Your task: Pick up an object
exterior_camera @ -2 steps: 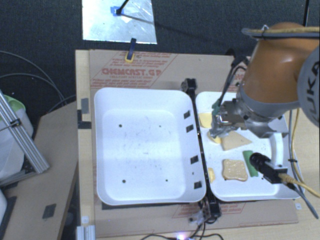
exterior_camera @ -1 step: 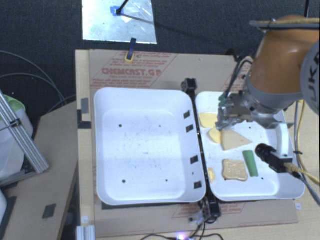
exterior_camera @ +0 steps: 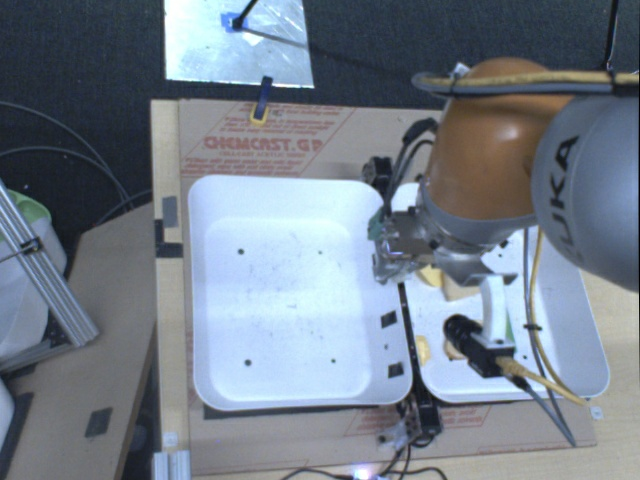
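Item 1: pale yellow piece (exterior_camera: 431, 277), small and rounded. I see it lying in the right bin (exterior_camera: 590, 368), close to that bin's left wall, about halfway along it. Its upper part is hidden, so I cannot tell its full shape.

Item 2: tan piece (exterior_camera: 461, 291), flattish and dull. It is in the right bin just beside item 1, further from the bin's left wall, and is partly covered.

Item 3: small yellow scrap (exterior_camera: 422, 349), lying flat against the right bin's left wall, nearer its front corner and apart from the other two.
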Controlling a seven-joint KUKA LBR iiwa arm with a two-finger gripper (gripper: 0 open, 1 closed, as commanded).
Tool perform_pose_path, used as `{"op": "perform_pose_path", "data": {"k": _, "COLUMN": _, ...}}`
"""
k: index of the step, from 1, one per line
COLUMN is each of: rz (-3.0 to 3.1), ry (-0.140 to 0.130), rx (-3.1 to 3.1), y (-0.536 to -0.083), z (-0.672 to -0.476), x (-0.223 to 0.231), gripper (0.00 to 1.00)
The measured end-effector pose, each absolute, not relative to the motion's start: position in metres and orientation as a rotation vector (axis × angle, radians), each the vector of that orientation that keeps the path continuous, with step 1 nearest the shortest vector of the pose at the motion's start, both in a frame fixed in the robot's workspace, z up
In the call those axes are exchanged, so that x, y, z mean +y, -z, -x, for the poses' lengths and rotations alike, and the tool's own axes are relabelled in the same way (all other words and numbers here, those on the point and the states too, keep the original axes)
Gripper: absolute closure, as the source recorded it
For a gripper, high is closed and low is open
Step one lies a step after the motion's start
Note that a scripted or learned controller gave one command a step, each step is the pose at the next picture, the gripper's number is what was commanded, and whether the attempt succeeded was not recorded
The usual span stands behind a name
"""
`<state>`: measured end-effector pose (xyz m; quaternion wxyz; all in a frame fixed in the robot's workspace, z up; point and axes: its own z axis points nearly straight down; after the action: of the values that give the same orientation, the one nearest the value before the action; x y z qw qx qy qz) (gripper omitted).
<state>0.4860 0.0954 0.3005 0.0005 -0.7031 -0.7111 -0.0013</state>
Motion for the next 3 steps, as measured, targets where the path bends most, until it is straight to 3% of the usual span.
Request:
{"op": "perform_pose_path", "data": {"k": 1, "rz": 2.222, "ry": 0.025, "rx": -2.234, "y": -0.440, "z": -0.489, "x": 0.085, "gripper": 1.00}}
{"op": "perform_pose_path", "data": {"k": 2, "rz": 2.222, "ry": 0.005, "rx": -2.225, "y": -0.442, "z": -0.520, "x": 0.088, "gripper": 1.00}}
{"op": "perform_pose_path", "data": {"k": 3, "rz": 2.219, "ry": 0.001, "rx": -2.224, "y": -0.415, "z": -0.511, "x": 0.089, "gripper": 1.00}}
